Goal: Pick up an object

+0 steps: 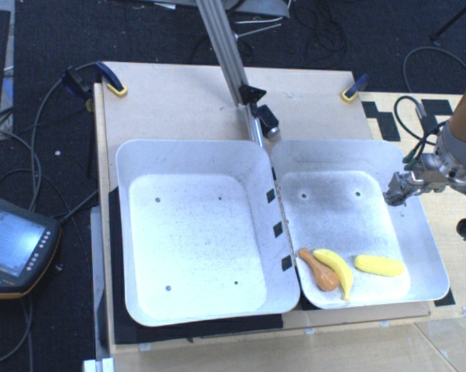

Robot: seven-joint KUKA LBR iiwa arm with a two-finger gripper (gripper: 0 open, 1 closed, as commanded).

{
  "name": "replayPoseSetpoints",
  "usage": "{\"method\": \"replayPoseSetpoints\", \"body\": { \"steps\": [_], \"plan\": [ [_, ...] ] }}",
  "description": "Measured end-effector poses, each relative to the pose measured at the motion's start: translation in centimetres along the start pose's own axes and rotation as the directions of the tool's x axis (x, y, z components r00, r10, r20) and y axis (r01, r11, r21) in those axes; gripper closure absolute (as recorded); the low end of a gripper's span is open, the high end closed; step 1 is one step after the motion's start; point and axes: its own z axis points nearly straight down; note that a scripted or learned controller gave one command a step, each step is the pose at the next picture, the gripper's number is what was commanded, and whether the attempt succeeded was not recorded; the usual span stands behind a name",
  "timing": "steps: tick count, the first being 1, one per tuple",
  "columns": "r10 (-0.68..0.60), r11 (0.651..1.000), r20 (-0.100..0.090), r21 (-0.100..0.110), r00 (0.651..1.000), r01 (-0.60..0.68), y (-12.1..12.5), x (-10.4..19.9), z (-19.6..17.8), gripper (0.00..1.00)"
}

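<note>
In the right bin (pixel 326 200), three small objects lie near the front edge. A yellow banana (pixel 336 267) rests across an orange-brown drumstick-shaped piece (pixel 317 270), the two touching. To their right, apart from them, lies a yellow lemon-shaped piece (pixel 380 266). My gripper (pixel 397 192) hangs over the right bin's right rim, well behind and to the right of the objects. Nothing is seen between its tips.
The left bin (pixel 190 231) sits beside the right one, their rims overlapping in the middle. A slanted metal pole (pixel 226 49) rises from the bench behind the bins. Yellow clamps (pixel 116 89) mark the bench's back corners. A pendant (pixel 12 242) lies on the floor at left.
</note>
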Motion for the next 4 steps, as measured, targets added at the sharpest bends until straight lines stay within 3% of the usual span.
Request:
{"method": "replayPoseSetpoints", "body": {
  "steps": [4],
  "plan": [
    [-0.004,1.0,-0.002,0.006,1.0,0.004,3.8,20.0,0.1,1.0]
  ]
}}
